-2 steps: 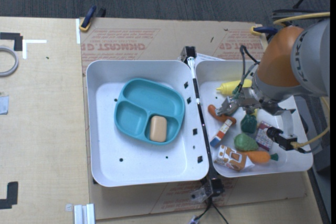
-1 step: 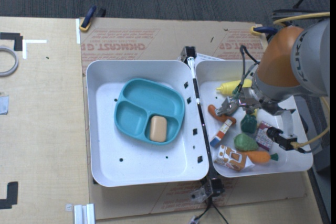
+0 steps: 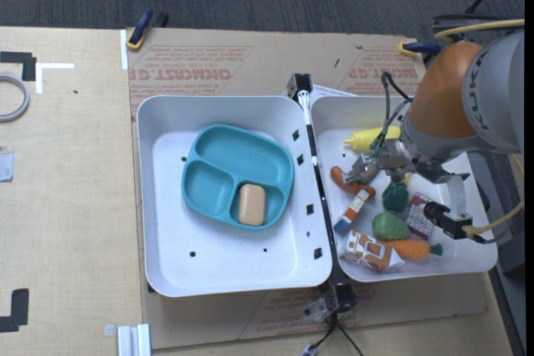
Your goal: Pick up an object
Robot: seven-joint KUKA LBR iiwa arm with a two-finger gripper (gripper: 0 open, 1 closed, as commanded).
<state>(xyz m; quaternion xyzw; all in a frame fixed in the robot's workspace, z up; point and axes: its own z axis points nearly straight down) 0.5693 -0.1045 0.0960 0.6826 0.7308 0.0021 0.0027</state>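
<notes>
Nearest in the right bin (image 3: 467, 263) lie a printed carton (image 3: 367, 250), an orange carrot-shaped toy (image 3: 410, 248) and a rounded green lump (image 3: 389, 224). Above them the grey arm (image 3: 488, 100), orange-banded, bends down from the right, its hand (image 3: 365, 171) low over a red sausage-like piece (image 3: 342, 178) and a marker-like tube (image 3: 354, 208); whether the hand is open or closed cannot be made out. A yellow toy (image 3: 365, 138) is partly hidden behind it. In the left bin (image 3: 158, 204), a smooth teal divided plate (image 3: 219, 165) holds a tan bread-like block (image 3: 251, 204).

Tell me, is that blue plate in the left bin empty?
Not empty. The blue divided plate holds one tan, bread-like piece in its lower right compartment; its other compartments are bare.
</notes>
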